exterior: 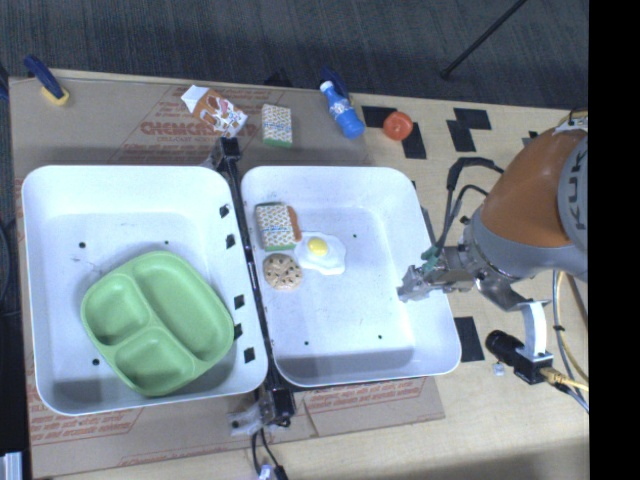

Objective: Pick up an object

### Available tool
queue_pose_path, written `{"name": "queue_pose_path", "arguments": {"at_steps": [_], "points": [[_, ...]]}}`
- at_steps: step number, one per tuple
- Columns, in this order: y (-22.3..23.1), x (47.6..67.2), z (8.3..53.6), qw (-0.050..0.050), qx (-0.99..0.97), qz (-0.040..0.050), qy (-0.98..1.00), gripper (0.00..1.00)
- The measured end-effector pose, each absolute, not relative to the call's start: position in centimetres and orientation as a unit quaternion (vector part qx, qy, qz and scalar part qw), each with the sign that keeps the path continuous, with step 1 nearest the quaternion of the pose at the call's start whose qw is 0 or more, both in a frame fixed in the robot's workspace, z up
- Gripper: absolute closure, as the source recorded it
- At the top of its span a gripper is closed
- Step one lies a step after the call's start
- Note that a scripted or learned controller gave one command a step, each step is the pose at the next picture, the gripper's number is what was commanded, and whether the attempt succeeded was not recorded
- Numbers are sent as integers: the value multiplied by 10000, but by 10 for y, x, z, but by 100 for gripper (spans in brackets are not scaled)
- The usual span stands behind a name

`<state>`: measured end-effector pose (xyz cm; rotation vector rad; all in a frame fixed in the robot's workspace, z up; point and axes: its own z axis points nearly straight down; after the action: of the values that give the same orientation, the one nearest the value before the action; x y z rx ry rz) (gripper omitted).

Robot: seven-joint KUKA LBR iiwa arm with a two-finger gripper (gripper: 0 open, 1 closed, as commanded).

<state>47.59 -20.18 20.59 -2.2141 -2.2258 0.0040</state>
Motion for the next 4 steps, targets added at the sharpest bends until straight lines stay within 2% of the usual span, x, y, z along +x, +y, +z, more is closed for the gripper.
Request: {"name": "queue_pose_path", "arguments": {"at_steps": [1, 2, 3, 4], "points": [[-201, 476, 206, 10, -7049, 11, -7093, 0], [-175, 490, 92, 22, -7044, 9, -7098, 0], [-111, 565, 131, 9, -7045, -7, -7097, 0], [-91, 509, 91, 24, -7045, 14, -7097, 0]]}}
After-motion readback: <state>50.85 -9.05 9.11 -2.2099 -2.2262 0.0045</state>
